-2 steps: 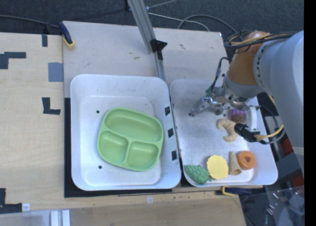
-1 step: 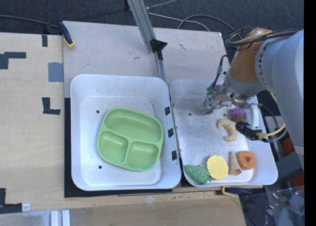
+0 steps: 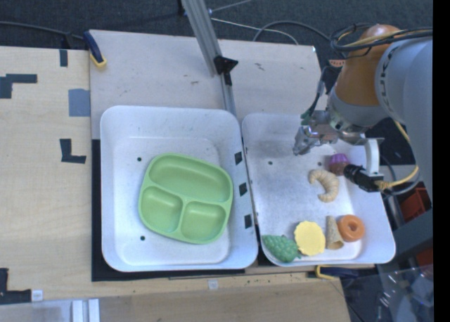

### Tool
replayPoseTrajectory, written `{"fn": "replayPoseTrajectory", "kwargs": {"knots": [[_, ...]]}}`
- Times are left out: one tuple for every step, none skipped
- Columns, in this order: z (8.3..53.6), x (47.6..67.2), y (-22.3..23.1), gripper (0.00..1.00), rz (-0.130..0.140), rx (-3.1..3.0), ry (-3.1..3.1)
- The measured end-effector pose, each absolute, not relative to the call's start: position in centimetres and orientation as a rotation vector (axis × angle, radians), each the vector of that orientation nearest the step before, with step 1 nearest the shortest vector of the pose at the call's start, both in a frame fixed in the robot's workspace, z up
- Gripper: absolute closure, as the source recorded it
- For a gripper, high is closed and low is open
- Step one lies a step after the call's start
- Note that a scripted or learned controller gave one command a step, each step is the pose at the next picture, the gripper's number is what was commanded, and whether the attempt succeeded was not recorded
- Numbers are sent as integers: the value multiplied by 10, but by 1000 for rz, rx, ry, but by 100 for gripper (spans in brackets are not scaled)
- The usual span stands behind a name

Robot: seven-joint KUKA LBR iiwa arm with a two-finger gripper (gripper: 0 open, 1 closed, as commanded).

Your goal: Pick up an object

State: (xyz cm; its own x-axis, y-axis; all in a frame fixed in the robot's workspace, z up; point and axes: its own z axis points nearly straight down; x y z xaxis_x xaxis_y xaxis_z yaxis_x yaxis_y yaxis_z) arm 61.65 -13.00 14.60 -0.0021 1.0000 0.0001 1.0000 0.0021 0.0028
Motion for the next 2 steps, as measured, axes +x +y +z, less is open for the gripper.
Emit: {"fn": "replayPoseTrajectory", "kwargs": {"knots": [[194,626,-133,100,3,2217,2221],[254,628,-141,100,5,2216,2219]]}}
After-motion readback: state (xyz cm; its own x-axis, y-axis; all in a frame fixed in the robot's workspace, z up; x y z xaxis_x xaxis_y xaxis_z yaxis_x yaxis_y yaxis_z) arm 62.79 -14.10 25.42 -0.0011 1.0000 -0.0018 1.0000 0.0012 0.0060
